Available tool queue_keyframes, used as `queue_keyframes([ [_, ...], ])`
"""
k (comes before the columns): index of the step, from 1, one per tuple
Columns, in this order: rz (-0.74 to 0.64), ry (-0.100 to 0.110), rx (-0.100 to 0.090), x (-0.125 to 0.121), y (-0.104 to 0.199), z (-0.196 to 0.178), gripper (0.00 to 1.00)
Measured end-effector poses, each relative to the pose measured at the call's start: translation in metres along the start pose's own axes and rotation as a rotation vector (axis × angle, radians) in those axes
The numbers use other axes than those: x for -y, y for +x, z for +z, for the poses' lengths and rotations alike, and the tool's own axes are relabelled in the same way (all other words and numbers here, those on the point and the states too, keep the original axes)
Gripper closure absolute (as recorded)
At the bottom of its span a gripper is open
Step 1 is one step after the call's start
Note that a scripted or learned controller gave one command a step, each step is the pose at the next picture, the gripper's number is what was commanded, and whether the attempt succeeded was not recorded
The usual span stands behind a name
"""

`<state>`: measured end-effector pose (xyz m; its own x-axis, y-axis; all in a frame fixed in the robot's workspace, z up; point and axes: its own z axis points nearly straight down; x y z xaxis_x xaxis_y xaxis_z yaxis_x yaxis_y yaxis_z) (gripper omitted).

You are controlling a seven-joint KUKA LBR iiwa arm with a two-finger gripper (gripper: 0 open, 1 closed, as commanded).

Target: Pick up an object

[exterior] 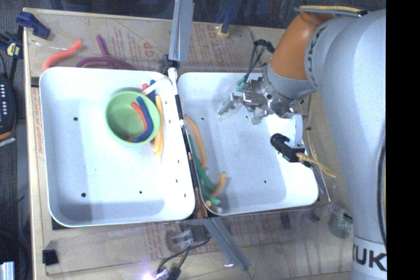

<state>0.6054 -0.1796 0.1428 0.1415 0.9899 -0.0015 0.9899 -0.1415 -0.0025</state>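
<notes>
My gripper hangs over the upper middle of the right bin, its fingers spread and nothing between them. Loose objects lie along that bin's left wall, well to the left of the gripper: a long orange curved piece, a green piece and a short orange piece. In the left bin a green bowl holds a red piece and a blue piece, and a yellow-orange stick lies against its right side.
A black fitting with a yellow cable hangs over the right bin's right side. The bench behind the left bin bears an orange tool and purple tubing. A grey metal bar stands between the bins at the back.
</notes>
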Motion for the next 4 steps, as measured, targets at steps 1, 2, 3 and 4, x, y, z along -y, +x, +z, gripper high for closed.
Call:
queue_keyframes([
  [1,-0.205,0.001,-0.003,0.022,-0.028,0.051,0.0],
  [2,-0.232,-0.001,-0.002,0.085,0.063,-0.093,0.0],
  [3,-0.265,-0.005,0.008,0.11,0.064,0.01,0.0],
  [4,-0.304,-0.002,-0.003,0.133,0.03,0.051,0.0],
])
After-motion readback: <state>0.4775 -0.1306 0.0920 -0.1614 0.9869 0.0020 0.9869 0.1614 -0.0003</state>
